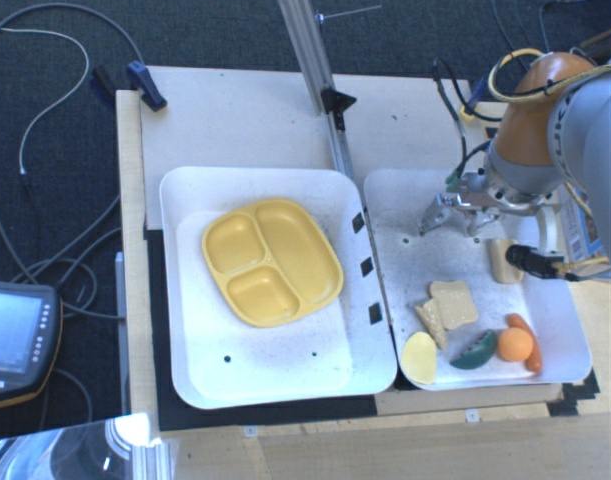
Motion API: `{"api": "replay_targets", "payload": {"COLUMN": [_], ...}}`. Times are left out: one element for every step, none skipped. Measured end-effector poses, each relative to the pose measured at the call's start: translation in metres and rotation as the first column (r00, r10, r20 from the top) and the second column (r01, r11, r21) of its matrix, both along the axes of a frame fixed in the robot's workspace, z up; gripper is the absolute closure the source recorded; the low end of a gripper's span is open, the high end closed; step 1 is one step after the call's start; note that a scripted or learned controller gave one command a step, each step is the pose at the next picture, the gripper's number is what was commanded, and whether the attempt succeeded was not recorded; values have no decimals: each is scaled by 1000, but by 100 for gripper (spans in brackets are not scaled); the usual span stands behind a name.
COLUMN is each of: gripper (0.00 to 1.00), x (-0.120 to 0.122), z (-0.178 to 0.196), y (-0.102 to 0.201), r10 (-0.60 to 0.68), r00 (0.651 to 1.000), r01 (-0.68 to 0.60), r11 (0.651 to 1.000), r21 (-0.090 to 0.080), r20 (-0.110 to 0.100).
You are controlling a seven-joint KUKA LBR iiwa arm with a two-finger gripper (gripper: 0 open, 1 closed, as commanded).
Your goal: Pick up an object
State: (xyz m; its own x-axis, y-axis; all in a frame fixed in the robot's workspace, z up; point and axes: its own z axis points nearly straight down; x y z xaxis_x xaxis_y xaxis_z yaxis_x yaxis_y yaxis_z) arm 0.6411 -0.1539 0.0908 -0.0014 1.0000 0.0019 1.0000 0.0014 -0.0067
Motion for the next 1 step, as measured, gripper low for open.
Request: {"api": "replay_targets", "payload": {"gripper": [100], "x": [2], "z": [14], "y": [0], "r10": [1], "r00": [1000], "r01": [-1], "r11": [1000], "r21": [-1], "r20": [7]}}
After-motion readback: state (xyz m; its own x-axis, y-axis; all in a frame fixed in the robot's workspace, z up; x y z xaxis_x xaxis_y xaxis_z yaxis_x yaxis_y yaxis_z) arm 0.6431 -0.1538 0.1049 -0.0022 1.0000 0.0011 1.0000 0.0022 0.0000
